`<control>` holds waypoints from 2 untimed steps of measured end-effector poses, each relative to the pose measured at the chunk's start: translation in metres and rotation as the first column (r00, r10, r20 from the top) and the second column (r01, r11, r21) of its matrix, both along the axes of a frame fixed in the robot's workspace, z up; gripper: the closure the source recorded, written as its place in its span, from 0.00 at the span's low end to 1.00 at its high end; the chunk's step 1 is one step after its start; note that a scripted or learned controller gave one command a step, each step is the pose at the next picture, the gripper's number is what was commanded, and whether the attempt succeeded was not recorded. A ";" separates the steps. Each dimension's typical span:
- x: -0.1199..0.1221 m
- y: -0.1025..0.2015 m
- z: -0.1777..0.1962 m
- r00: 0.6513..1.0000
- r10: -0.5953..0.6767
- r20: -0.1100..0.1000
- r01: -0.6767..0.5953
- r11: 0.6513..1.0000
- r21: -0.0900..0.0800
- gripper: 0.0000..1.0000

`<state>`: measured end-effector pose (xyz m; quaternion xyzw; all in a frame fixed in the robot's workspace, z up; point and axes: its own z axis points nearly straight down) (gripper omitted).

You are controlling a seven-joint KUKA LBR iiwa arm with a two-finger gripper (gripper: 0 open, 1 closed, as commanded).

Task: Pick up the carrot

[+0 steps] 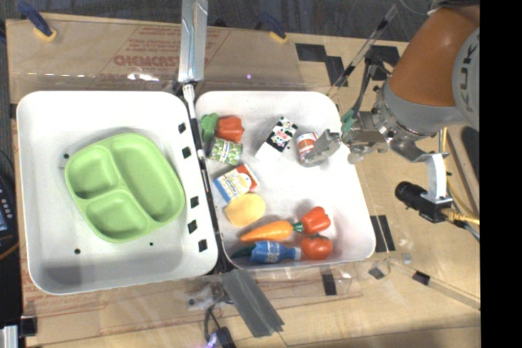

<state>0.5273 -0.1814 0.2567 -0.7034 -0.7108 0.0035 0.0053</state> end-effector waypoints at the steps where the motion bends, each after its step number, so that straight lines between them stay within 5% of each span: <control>1: -0.052 0.031 -0.092 0.999 0.043 -0.002 -0.043 0.999 0.002 0.00; 2: 0.001 0.018 -0.062 0.999 -0.035 0.003 0.035 0.999 -0.001 0.00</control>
